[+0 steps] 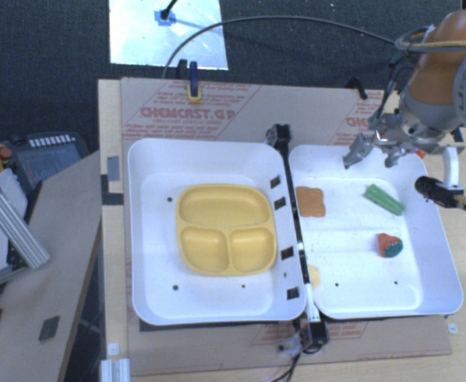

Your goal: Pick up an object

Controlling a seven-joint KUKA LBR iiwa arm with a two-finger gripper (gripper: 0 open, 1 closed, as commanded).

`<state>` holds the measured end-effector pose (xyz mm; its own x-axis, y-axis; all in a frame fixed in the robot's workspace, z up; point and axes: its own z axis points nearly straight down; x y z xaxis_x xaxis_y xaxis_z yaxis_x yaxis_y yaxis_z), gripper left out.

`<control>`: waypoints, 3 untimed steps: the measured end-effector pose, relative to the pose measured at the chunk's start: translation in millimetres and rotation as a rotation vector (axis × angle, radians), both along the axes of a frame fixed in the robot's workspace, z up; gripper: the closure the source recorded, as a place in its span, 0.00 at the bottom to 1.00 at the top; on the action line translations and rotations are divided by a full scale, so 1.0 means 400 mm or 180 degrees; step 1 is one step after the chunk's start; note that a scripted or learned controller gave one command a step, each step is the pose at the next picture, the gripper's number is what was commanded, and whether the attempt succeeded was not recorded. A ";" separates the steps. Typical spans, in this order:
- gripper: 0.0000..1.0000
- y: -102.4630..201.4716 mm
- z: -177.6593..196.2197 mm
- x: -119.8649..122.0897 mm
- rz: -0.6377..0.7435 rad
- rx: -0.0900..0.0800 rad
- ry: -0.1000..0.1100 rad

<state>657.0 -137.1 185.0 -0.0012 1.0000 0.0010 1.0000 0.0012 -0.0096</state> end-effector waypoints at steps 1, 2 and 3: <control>0.00 0.000 0.017 0.007 0.0006 -0.0005 -0.0036; 0.00 0.009 -0.087 0.010 0.0014 -0.0004 -0.0029; 0.00 0.007 -0.195 -0.004 0.0003 -0.0003 -0.0026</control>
<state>655.4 -134.4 107.2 -0.0021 1.0000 -0.0001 1.0000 0.0021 -0.0013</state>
